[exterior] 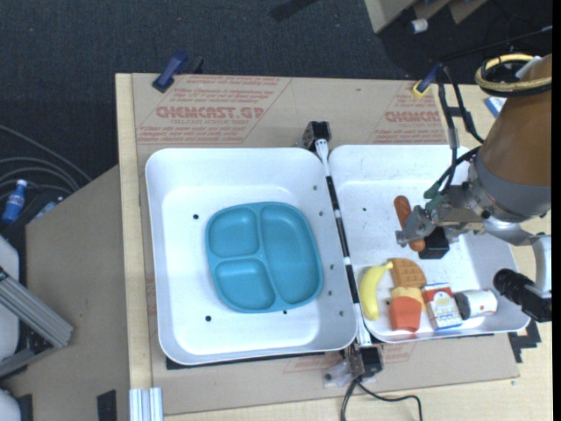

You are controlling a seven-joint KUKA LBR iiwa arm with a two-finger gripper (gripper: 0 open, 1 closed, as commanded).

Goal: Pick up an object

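Now — claw (421, 232) over right bin (368, 174) | hot dog (402, 208) just beside

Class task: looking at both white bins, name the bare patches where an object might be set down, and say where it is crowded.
Free: the left bin floor around the blue divided plate, and the right bin's far end beyond the sausage. Crowded: the right bin's near end, with banana, waffle and small packages, gripper just above.

Bright, even light; soft shadows.
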